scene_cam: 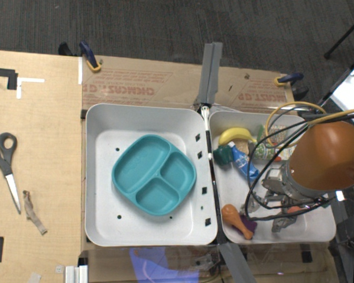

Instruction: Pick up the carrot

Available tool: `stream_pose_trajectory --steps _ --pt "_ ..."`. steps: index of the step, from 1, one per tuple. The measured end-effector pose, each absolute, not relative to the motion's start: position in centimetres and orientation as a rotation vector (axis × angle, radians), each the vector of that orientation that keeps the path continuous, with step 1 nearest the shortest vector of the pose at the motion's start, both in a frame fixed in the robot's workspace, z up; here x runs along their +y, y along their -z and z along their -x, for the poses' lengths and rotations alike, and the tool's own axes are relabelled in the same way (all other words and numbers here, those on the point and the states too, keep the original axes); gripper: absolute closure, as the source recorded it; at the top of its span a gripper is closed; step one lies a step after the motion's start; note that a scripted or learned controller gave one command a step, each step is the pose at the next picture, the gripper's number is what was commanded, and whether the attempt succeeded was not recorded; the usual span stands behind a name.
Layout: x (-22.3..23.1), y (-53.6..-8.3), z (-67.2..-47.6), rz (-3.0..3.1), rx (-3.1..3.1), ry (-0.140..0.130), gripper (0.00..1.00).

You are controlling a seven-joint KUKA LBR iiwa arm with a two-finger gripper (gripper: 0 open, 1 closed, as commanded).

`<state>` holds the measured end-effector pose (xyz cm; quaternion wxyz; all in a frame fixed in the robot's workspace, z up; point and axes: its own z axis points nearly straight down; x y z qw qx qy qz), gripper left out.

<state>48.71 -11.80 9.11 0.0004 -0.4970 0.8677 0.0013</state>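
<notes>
Your arm [327,155] hangs over the right bin [323,231], its bulk and cables hiding the gripper, so you cannot tell the grip state. The carrot [237,220] lies at that bin's front left corner, long axis running diagonally, one end overlapped by a purple item [250,226].

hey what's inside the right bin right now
In the right bin: a banana, a green toy, a blue packet and an orange carrot-like piece near the front. The arm covers the bin's right half, hiding whatever lies beneath.
</notes>
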Motion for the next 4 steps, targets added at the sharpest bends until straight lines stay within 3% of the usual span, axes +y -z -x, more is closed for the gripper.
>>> stream_pose_trajectory --steps 1,2,3,4 --pt "-17.4 -10.4 -47.9 1.831 2.549 0.000 0.00" --pt "-17.2 -11.3 -48.0 1.825 2.548 -0.003 1.00" --pt "-22.0 -16.6 -50.3 2.022 2.398 -0.001 1.00" --pt "-22.1 -30.5 -52.1 2.377 2.047 -0.003 1.00"
